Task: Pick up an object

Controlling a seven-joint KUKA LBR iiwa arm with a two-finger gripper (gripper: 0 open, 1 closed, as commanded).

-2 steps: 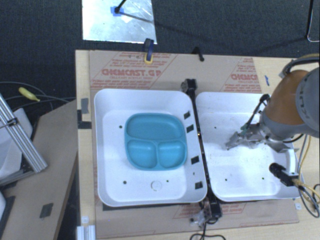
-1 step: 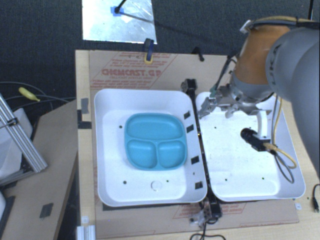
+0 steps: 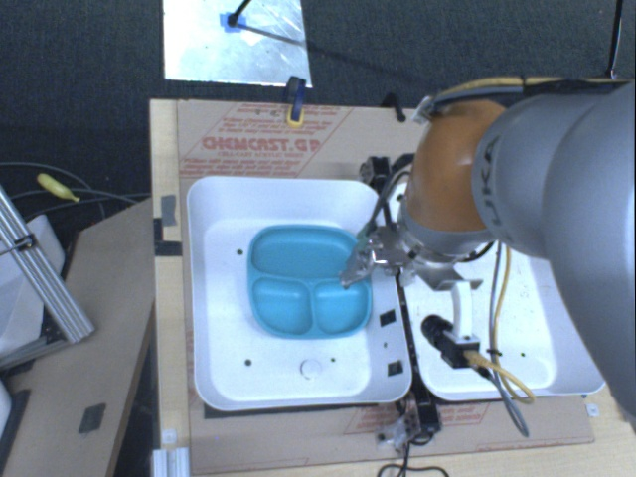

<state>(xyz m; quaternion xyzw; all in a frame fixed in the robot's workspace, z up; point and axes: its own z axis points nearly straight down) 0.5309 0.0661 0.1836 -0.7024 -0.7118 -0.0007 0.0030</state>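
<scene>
A light blue divided plate [image 3: 303, 281] with three compartments lies flat in the left white bin [image 3: 224, 227]. My gripper [image 3: 358, 266] hangs at the plate's right rim, just over its edge. The grey arm with its orange band [image 3: 452, 167] reaches in from the right and hides the wrist. The metal fingers [image 3: 355, 271] are small and partly hidden by the wrist, so their state is unclear. Nothing shows between them.
The right white bin [image 3: 537, 366] lies mostly under the arm. Black and yellow cables [image 3: 477, 361] dangle over it. A brown cardboard sheet [image 3: 263, 137] lies beneath both bins. Aluminium framing [image 3: 40, 276] stands at the far left.
</scene>
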